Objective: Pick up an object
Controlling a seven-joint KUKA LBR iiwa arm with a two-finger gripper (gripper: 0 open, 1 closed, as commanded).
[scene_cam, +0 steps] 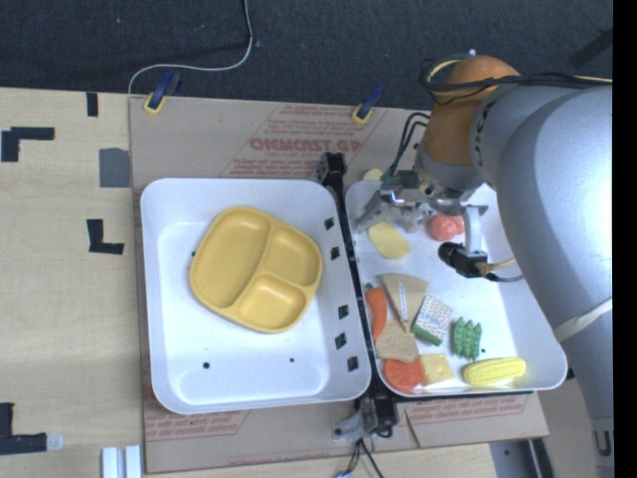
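My gripper [391, 204] hangs low over the far left part of the right bin [528, 317], under the orange wrist band. Just below it lies a pale yellow lemon-shaped toy [388, 239], close to the gripper; whether they touch I cannot make out. A pink-red toy [446, 225] lies right of it, partly under the wrist. Nearer the front of the bin are an orange carrot [376, 310], a tan wedge [403, 292], a patterned cracker box [431, 317], a green piece [466, 337], a corn cob [493, 370] and a red tomato [402, 374].
The left bin [169, 366] holds a yellow divided plate [256, 267]. A black clip strip [343, 277] runs along the wall between the bins. The grey arm covers the right side of the right bin. A white cable [214, 66] lies on the far bench.
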